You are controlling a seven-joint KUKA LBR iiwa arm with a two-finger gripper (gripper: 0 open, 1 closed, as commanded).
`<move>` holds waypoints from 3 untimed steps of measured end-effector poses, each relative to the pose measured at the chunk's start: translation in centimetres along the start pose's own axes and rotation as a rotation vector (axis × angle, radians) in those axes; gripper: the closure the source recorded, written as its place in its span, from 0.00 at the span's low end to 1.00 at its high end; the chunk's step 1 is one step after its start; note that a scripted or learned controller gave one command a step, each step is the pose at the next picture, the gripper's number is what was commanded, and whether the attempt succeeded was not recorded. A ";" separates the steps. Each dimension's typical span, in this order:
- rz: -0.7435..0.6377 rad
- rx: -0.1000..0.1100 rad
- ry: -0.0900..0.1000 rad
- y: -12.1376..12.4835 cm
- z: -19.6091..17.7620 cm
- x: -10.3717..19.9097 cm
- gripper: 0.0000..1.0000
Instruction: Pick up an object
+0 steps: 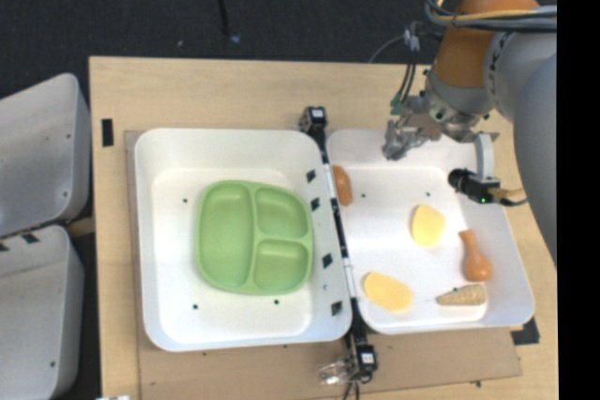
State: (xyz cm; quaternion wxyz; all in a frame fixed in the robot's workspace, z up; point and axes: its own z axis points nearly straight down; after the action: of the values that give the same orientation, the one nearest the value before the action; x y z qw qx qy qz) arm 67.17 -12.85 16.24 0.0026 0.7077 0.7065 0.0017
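Bench point(112, 89) bears two white bins side by side, their inner rims meeting along a clipped seam down the middle. One green plate point(255, 237) with three compartments lies flat in the left bin point(169, 295), near its centre, with bare white floor all round it, widest along the left wall and the far side.

In the right bin point(375, 155) lie five pieces. One orange sausage point(342, 185) sits tight against the dividing rim. Two yellow pieces follow: an oval one point(387, 291) near the front rim, and a rounder one point(427, 225) toward the middle. One tan wedge point(462, 296) lies just beside the front right corner, and one orange drumstick point(473, 256) rests near the right wall, close above it. The bin's middle and far part are open floor.

One gripper point(403, 145) hangs over the far rim of the right bin, well apart from every piece; whether its fingers are spread or closed cannot be told, and nothing is seen between them.
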 end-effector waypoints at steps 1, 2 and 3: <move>0.007 0.000 -0.001 0.2 -5.0 -1.0 1.00; -0.004 -0.001 0.000 0.9 -9.7 -0.7 1.00; -0.007 0.003 0.000 1.3 -10.0 3.6 1.00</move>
State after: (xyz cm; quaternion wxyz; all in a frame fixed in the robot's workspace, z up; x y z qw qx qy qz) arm 68.46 -9.21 26.28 0.0014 0.7053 0.7089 0.0008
